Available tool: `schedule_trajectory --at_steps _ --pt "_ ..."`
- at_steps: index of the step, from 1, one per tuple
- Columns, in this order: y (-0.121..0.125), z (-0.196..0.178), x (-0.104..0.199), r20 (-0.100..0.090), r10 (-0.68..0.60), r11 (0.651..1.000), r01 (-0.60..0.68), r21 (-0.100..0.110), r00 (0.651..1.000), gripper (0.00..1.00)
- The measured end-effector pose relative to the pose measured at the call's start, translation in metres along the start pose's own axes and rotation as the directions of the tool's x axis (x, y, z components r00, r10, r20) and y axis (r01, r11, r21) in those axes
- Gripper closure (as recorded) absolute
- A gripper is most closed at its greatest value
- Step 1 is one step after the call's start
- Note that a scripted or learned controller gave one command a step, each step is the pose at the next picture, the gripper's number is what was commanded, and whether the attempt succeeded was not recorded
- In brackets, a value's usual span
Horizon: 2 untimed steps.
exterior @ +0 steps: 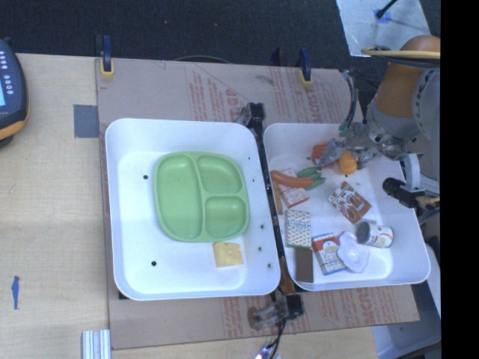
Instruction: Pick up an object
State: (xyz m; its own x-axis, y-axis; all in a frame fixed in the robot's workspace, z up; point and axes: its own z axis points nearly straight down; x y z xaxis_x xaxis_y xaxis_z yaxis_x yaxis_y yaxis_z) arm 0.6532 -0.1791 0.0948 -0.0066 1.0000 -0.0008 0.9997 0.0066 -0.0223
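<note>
Clutter fills the right bin, and that is where the gripper works, low over the far side with the arm reaching in from the right. Whether the fingers are open or closed I cannot tell; they blur into the small things under them. Right by the tip lie an orange ball and a red piece, with a carrot and a green pod just to their left. Nearer the front sit a brown packet, a patterned box, a red carton, a can and a clear cup. The left bin holds a green tray and a yellow block, well apart from the arm. The ball looks the likely target, being nearest the tip. To take it well, centre the tip squarely over the ball, since a round thing rolls away from an off-centre squeeze. Come straight down, keep clear of the red piece touching it, and close slowly. Lift gently and check that something is held before pulling away from the bin.
</note>
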Motion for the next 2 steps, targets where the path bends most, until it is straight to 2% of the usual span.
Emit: schedule_trajectory --at_steps 1,2 --pt "0.002 0.001 0.065 0.003 -0.002 1.000 0.002 -0.007 1.000 0.00" --pt "0.002 0.001 0.082 0.007 0.002 1.000 -0.002 -0.011 1.000 0.00"
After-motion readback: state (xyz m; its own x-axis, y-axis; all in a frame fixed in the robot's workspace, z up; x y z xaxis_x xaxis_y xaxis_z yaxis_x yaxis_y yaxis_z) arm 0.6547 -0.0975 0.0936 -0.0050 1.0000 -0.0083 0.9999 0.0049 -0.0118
